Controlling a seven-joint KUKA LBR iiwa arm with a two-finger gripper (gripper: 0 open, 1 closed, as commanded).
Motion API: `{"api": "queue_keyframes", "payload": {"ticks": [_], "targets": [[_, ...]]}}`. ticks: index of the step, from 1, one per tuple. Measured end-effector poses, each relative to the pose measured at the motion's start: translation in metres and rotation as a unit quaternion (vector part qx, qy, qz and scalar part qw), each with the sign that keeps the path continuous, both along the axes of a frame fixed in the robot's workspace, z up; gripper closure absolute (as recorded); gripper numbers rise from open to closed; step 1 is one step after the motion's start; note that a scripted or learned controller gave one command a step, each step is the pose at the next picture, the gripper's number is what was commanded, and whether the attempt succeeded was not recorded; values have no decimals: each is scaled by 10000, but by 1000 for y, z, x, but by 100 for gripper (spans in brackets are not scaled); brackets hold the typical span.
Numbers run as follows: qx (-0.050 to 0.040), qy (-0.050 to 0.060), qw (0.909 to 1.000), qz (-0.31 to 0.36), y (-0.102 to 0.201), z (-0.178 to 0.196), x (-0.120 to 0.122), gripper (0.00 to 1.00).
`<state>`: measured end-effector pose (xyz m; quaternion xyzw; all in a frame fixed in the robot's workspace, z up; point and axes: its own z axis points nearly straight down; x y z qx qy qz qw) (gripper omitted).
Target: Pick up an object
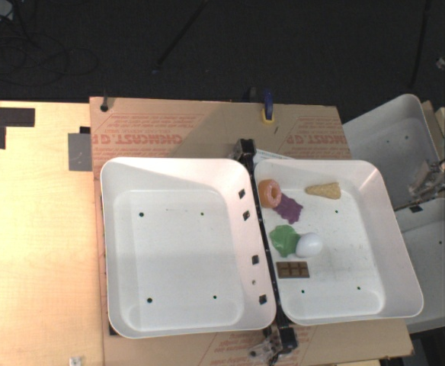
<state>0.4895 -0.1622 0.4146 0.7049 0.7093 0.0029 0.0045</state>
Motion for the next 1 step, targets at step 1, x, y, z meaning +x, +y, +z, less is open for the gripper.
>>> {"api": "queue_keyframes", "payload": {"ticks": [1], "targets": [[22,39,10000,33,109,31,-13,100]]}}
